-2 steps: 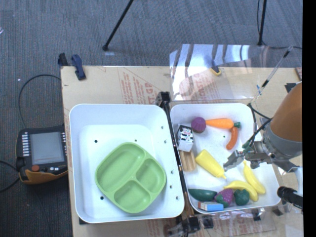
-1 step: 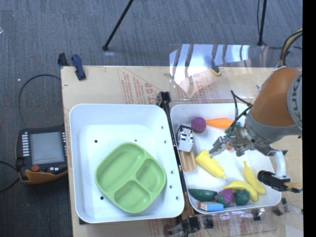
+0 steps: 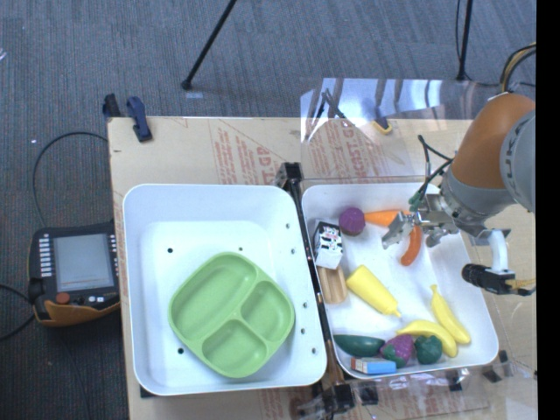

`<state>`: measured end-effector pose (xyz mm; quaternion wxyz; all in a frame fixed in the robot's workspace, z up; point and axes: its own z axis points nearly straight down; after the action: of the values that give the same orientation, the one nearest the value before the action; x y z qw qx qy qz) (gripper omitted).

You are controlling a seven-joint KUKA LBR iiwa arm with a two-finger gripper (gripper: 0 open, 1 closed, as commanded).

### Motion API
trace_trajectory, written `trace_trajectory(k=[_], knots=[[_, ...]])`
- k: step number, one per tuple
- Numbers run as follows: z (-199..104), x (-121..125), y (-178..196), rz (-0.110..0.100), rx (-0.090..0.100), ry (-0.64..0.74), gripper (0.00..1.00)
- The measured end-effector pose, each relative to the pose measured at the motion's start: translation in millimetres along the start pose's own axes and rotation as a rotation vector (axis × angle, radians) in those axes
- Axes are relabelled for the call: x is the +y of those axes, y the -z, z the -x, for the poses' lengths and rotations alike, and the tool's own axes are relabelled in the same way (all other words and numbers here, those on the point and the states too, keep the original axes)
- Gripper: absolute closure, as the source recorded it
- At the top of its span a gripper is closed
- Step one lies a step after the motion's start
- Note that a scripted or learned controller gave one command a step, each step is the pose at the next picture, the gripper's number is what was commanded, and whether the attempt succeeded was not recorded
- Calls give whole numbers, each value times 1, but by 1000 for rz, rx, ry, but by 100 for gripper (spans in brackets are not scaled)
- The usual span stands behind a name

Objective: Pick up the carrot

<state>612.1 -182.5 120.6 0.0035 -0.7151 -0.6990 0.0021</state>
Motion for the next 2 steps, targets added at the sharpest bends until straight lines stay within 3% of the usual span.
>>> trace_trajectory(k=[1, 2], knots=[[-26, 32, 32, 6, 1, -124, 0], [9, 31, -35, -2, 2, -347, 0]])
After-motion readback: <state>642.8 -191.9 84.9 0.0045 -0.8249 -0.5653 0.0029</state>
